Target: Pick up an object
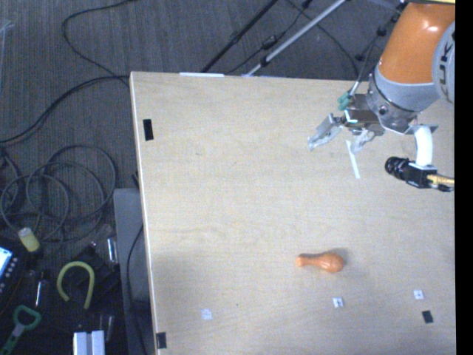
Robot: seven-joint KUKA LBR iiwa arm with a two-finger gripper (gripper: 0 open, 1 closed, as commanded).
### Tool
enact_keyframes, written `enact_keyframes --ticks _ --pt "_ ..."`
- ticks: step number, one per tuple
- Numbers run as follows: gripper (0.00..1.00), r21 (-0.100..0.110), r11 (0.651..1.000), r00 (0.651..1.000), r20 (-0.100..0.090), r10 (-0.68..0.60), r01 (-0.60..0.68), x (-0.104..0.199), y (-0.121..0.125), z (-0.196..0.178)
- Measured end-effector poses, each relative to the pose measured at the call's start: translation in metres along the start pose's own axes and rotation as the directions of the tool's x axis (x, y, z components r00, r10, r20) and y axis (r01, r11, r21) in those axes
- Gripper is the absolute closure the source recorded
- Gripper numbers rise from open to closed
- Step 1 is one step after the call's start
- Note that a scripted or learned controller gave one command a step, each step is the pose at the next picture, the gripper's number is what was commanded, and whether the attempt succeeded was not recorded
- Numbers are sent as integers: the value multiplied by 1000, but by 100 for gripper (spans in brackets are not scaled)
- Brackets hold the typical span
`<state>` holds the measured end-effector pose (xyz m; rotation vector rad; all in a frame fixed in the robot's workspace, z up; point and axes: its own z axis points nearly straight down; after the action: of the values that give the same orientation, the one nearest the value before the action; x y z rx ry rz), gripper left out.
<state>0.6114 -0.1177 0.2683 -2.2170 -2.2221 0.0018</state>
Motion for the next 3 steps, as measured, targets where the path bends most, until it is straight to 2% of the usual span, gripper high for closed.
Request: enact_keyframes --ticks 1,2,3 --pt "0 -1 1000 1000 3 1 -1 -76 40 -11" --pt "0 0 1000 1000 5 -1 1 -107 57 52" --pt "0 -2 1000 1000 2 27 -27 -106 57 23"
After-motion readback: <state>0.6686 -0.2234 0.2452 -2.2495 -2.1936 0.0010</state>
